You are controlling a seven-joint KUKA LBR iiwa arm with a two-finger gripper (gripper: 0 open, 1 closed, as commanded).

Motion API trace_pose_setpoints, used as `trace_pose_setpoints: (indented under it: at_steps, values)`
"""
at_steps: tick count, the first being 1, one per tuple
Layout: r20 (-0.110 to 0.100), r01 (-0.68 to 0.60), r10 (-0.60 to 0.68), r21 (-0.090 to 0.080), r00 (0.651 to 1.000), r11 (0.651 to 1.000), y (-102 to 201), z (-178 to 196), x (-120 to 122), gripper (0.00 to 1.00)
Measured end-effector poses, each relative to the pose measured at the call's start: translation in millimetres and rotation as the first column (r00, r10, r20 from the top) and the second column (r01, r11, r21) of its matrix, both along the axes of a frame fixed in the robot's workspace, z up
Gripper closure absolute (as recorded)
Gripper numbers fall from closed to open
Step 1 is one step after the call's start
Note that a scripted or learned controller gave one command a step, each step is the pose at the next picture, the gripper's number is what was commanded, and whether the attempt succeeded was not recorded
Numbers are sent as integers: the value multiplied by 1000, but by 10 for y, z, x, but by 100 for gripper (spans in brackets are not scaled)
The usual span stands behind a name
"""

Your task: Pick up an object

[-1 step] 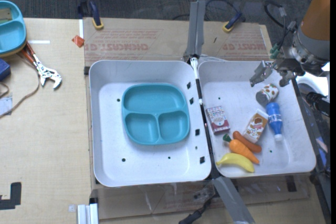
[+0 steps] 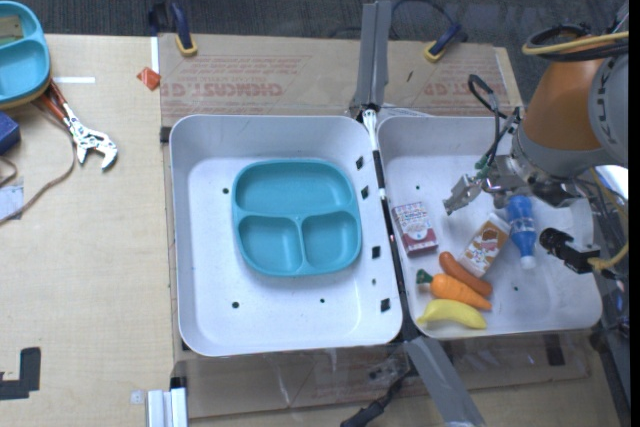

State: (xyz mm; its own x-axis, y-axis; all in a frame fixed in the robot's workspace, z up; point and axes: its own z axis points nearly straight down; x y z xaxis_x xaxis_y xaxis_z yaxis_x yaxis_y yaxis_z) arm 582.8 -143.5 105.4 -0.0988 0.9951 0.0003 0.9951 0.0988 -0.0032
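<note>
The end effector (image 2: 466, 195) hangs over the right bin (image 2: 400, 140), fingers apart and holding nothing. Just right of it lies a blue bottle (image 2: 521, 220). Near it in the same bin are a red box (image 2: 414, 226), a snack packet (image 2: 484, 248), two carrots (image 2: 461, 288) and a banana (image 2: 452, 315). The left bin (image 2: 200, 215) holds a teal tray (image 2: 297, 216).

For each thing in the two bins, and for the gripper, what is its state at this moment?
Divided plate: flat in the left bin, right side up.
Small red box: lying flat.
Snack packet: lying flat.
Blue bottle: on its side.
Carrot: lying on the bin floor.
Banana: lying beside the carrot.
Gripper: above the right bin.
</note>
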Motion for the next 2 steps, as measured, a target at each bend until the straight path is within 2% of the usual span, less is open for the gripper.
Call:
trace_pose_setpoints:
  at_steps: [1,2]
  values:
    - [4,-132,132,0,991,991,-154,-134,-623,0]
    - [6,-128,128,-2,992,992,-166,-39,-615,100]
